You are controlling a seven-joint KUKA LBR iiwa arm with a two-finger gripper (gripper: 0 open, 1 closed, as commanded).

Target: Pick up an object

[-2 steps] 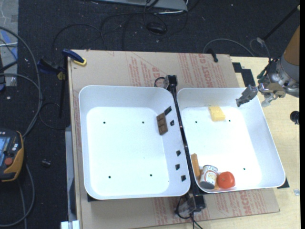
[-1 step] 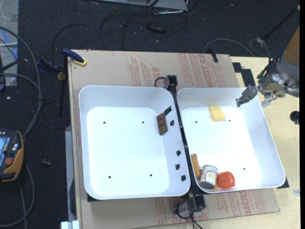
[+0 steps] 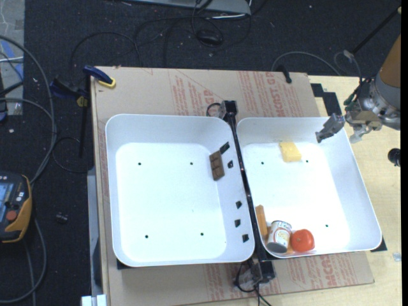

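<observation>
Two smooth, glossy white plastic bins [image 3: 169, 132] sit on a matt brown cardboard-like tabletop [image 3: 191, 85], above rough dark carpet floor [image 3: 57, 37].

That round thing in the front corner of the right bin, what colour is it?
Red, with a glossy sheen; the round thing shows clearly in the camera view, beside a small can.

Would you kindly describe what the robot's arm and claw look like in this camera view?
At the view's right edge, an orange band sits above a grey metallic wrist. The claw below it is built of light grey metal parts, with one dark grey finger jutting toward the right-hand white bin. No markings are legible.
</observation>
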